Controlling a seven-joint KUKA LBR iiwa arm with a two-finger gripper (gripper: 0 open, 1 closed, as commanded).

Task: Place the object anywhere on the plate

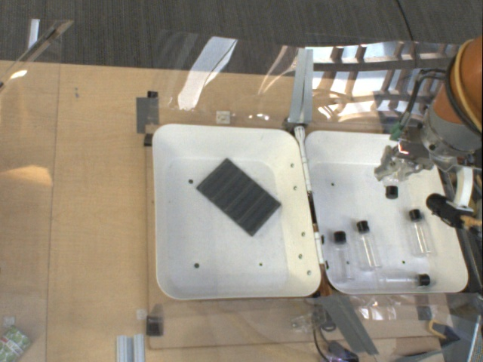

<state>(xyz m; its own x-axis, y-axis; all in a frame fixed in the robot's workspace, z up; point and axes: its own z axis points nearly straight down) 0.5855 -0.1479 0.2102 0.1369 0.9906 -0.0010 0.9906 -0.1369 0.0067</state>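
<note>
Dark ribbed plate (238,196) lies flat, skewed; clear black-capped vials (366,246) lie apart.

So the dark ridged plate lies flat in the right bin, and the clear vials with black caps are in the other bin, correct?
Not quite. The camera view shows the dark ridged plate lying flat in the left bin, not the right one. The clear vials with black caps are in the other bin, the right bin, beneath the gripper.
</note>
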